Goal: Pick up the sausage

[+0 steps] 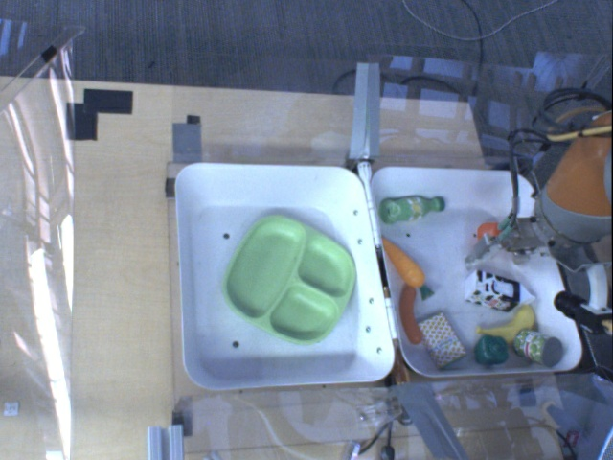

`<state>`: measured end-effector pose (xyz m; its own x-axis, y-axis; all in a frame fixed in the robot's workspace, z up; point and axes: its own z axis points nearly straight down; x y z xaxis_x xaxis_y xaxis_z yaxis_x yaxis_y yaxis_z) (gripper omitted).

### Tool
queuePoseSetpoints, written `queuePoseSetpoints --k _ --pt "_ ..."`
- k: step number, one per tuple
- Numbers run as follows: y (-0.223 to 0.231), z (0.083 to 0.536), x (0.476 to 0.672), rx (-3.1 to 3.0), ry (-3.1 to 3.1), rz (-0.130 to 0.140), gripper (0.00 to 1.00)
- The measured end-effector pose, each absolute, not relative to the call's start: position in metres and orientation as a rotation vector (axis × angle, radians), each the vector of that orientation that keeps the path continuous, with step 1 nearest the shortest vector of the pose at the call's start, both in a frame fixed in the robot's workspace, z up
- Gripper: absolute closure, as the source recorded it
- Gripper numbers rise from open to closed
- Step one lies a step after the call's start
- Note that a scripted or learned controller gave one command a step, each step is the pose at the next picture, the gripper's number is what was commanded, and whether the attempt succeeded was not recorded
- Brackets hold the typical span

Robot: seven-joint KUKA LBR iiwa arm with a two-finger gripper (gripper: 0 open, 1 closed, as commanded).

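The sausage (410, 315) is a reddish-brown link lying along the left wall of the right bin (450, 185), just below an orange carrot (403, 264). My gripper (490, 248) hangs over the right part of that bin, well to the right of the sausage and a little farther back. Nothing of the sausage is near it. The grey arm with its orange band (580, 176) reaches in from the right edge.
The right bin also holds a green bottle (412, 208), a patterned box (442, 339), a black-and-white packet (494, 290), a yellow piece (513, 323), a dark green item (491, 351) and a can (540, 348). A green divided plate (291, 279) lies in the left bin (192, 286).
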<state>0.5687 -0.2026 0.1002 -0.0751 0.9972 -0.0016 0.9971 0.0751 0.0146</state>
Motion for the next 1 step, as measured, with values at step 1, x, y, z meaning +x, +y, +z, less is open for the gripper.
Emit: queuePoseSetpoints --k 1 --pt "-0.2058 0.1464 0.5524 2.272 2.162 0.004 0.0"
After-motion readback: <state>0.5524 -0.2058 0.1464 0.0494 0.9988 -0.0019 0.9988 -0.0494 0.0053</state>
